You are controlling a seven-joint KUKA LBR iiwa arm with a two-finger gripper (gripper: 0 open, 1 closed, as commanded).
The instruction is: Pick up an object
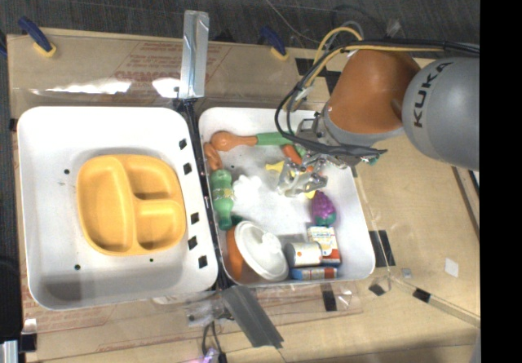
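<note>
Over the right bin, arm reaching in from the right, hand lowered among the objects near the upper middle. Cannot tell how the hand stands or whether anything is held. Just beside hand: yellow piece, purple object, green-handled orange utensil. Near front wall: white lid. Left bin: yellow divided tray.

We see a cardboard-covered desk carrying two shallow white bins side by side: the left bin and the right bin, their inner rims touching, with black tape marks near the right bin.
</note>
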